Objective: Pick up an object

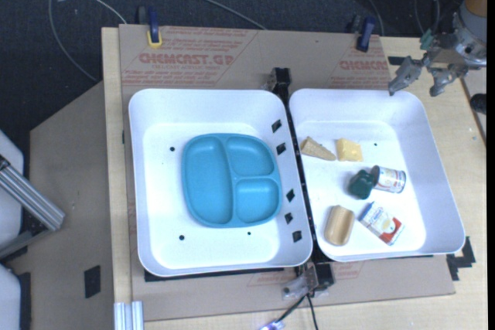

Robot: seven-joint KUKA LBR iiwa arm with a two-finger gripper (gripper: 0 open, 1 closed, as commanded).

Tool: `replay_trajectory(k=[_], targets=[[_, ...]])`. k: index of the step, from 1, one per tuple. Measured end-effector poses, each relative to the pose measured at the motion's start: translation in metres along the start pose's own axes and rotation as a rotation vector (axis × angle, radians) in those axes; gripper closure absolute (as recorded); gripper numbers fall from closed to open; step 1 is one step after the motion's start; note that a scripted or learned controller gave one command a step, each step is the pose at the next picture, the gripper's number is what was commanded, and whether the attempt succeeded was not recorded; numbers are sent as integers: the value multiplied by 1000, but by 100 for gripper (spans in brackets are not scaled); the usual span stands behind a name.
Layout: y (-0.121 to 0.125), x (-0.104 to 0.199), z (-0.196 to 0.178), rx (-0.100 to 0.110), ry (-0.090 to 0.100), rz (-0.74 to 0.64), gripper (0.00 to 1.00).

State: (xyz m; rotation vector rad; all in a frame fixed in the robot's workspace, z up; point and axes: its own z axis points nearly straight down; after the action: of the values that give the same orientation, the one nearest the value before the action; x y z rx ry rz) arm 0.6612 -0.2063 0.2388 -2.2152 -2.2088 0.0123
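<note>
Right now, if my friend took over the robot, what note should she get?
Gripper: open, holding nothing, up over the far right corner of the right bin.
Right bin holds: two cheese-like wedges, tan and yellow; a dark green bottle touching a small can; a tan cup on its side; a red and white packet.
Left bin holds a blue divided plate.
Done: nothing picked up yet.
Left: lower onto one object, close on it, lift.

Grey metal gripper [422, 79] with two slim fingers; black cables above.
</note>
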Motion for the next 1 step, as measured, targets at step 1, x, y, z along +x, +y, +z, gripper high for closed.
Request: replay_trajectory(k=[1], targets=[[2, 1, -10, -14, -3, -4, 0]])
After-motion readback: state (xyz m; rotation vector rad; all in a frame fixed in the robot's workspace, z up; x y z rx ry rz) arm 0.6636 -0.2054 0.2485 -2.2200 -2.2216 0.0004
